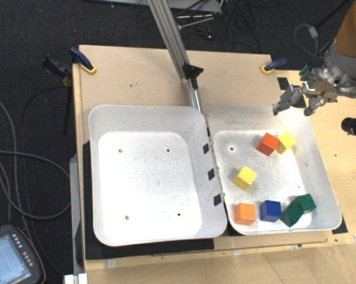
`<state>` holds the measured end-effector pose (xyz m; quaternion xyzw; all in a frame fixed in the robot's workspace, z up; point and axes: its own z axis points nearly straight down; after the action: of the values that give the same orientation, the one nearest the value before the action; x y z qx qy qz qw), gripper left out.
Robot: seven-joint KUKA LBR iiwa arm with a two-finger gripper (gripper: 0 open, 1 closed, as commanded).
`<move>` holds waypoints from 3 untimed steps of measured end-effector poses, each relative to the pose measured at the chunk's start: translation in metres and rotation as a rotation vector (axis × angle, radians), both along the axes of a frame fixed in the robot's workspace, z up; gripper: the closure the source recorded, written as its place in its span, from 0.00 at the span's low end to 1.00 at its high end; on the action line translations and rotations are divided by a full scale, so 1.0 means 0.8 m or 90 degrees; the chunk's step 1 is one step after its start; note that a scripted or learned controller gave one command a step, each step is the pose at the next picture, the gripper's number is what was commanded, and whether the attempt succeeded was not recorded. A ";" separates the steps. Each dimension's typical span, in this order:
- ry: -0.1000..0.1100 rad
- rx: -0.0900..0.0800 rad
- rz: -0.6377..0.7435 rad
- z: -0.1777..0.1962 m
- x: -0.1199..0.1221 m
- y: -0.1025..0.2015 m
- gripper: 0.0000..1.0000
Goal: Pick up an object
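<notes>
arm: reaches in above the right bin (320, 158) far corner | gripper (297, 104): jaws spread apart, nothing held | blocks: well below

gripper (296, 104) open above right bin's (320, 158) far rim; 7 blocks inside.

A pale wooden bench (166, 70) stands on dark carpet (30, 40). Blue clamps (80, 58) grip its far corners. Grey cables (12, 176) loop over the floor at left, near a screen (9, 259) by the near-left corner.
</notes>
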<state>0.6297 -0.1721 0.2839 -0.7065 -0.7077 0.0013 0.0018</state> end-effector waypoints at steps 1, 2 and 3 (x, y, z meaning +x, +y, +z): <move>-0.002 -0.001 0.001 0.003 0.001 0.000 0.00; 0.000 0.000 0.001 -0.062 -0.003 0.013 0.00; 0.001 0.000 -0.002 -0.141 -0.006 0.010 0.00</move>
<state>0.6250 -0.1645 0.1707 -0.7074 -0.7068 0.0019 0.0022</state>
